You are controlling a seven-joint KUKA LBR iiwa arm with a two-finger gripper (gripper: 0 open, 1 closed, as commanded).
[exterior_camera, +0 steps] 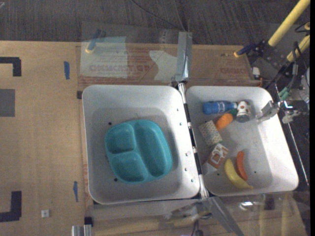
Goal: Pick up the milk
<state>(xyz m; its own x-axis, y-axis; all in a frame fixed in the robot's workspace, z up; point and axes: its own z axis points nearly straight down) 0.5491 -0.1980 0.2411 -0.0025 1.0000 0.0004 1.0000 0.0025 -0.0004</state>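
The milk (pixel 217 157), a small brown-and-white carton, lies tilted near the left wall of the right bin (pixel 275 151). It sits between a checkered packet and a banana. My gripper (pixel 269 111) hangs over the bin's far right part, just right of a small white can (pixel 243 111). It is well away from the carton, up and to the right of it, and nothing shows in its grasp.
The right bin also holds a blue bottle (pixel 219 106), an orange piece (pixel 224 120), a checkered packet (pixel 210 132), a banana (pixel 235 174) and a red-orange vegetable (pixel 241 164). A teal divided plate (pixel 139 151) lies in the left bin (pixel 96 107). Cables and a yellow pole (pixel 290 18) stand at the far right.
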